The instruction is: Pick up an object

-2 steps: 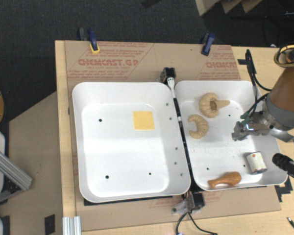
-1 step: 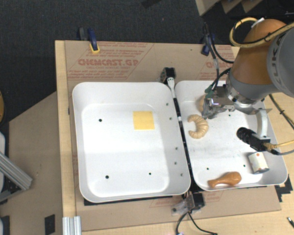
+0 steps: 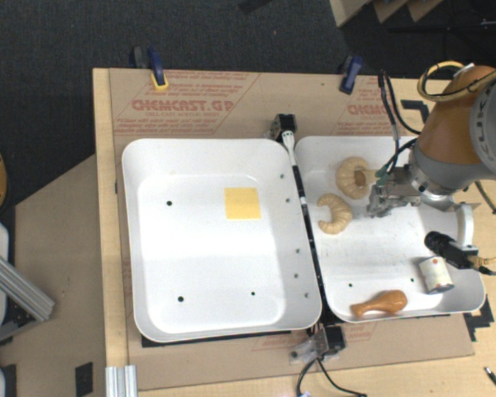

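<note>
My gripper [image 3: 382, 199] is low in the right bin [image 3: 397, 238], just right of a tan bagel-like ring [image 3: 352, 176] and right of a pale croissant [image 3: 336, 213]. It stands close beside the ring, and I see nothing between its fingers. A brown drumstick-shaped piece [image 3: 379, 304] lies near the right bin's front edge. A small pale cylinder [image 3: 434, 275] lies at the bin's right side. A flat yellow square [image 3: 242, 203] rests in the left bin [image 3: 165, 255].
The two bins meet along a raised rim [image 3: 304, 222] in the middle. Blue clamps [image 3: 156, 64] hold the cardboard-covered bench at the back. The arm's grey and orange body [image 3: 455, 139] hangs over the right bin's far right corner.
</note>
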`<state>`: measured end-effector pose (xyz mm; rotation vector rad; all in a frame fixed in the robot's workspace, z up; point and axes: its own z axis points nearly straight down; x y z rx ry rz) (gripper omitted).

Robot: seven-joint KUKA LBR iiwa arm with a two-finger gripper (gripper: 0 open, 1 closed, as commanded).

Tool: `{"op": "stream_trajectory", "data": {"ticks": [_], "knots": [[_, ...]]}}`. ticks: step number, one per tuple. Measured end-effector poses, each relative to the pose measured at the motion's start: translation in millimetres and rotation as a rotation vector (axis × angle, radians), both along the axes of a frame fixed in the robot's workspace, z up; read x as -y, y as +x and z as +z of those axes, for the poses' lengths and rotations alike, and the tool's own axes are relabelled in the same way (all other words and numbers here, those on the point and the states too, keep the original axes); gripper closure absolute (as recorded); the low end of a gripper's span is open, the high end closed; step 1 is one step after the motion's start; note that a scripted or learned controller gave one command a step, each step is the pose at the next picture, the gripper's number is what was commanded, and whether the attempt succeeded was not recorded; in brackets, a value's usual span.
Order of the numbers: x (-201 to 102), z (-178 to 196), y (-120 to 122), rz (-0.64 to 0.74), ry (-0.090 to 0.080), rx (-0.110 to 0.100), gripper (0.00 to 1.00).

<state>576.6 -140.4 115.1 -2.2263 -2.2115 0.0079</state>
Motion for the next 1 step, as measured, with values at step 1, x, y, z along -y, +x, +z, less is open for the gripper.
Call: {"op": "stream_trajectory", "data": {"ticks": [1], "knots": [[-2.8, -31.8, -98.0, 0.001, 0.004, -0.001, 1.0]]}}
